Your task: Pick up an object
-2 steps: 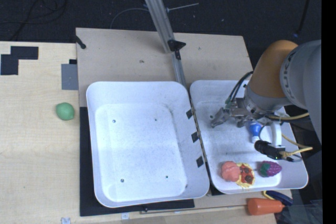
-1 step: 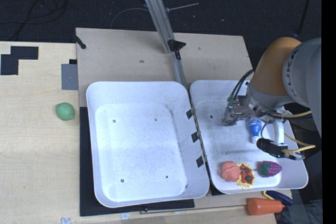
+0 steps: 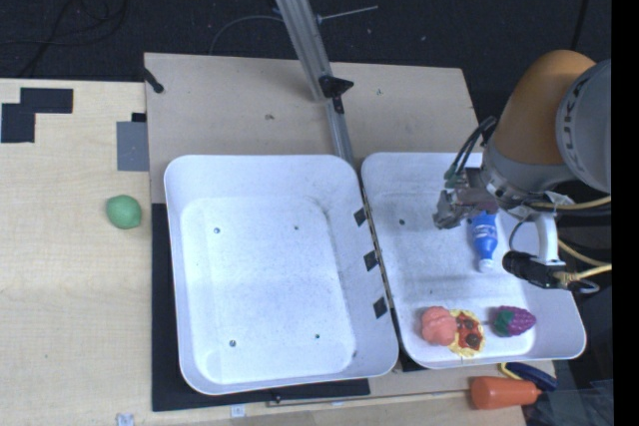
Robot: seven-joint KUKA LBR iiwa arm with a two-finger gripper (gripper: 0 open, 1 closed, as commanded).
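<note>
Arm [image 3: 559,130] comes in from the right, grey with an orange band, hanging over the right bin [image 3: 419,185]. Tool [image 3: 457,211] sits low over that bin's upper middle, just left of a blue bottle [image 3: 484,239]. The bottle lies on the bin floor, white cap pointing toward the near edge. It is beside the tool, not between the fingers as far as I can see. Cannot tell whether the tool's fingers are apart or together; they are a dark blur from here.

Along the near edge of the right bin there is a pink-orange lump [image 3: 436,325], touching a yellow and red piece [image 3: 467,333] on its right, then a purple grape-like toy [image 3: 512,320] a little apart.

Left bin [image 3: 190,185] sits touching the right one. A green ball [image 3: 124,212] is on the bench [image 3: 60,294], well left of both bins. An orange carrot-like toy [image 3: 502,392] lies on the bench just in front of the right bin. A metal rail [image 3: 305,25] slants up behind the bins.
</note>
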